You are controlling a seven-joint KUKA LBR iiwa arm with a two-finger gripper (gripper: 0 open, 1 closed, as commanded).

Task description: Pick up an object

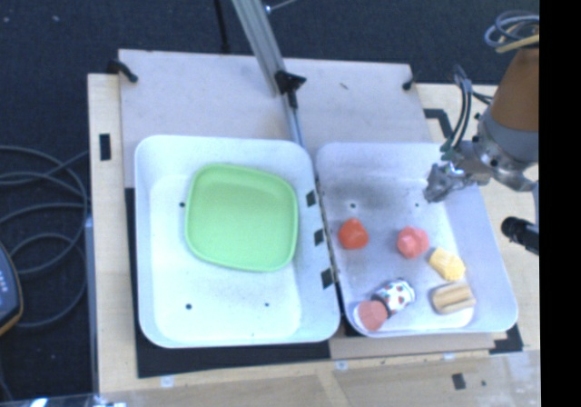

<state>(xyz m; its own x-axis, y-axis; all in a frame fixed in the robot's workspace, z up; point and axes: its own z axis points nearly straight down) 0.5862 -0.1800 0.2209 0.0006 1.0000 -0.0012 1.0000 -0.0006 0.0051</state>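
Observation:
The right bin holds several small things: an orange-red ball, a pink-red piece, a yellow piece, a tan bread-like piece, a black-and-white toy and a pink disc. My gripper hangs over the bin's upper right part, above and to the right of the pink-red piece and apart from every object. Nothing shows between its fingers.
The left bin carries a green square plate. A metal pole slants down from the top to the gap between the bins. Cables lie on the dark floor at the left.

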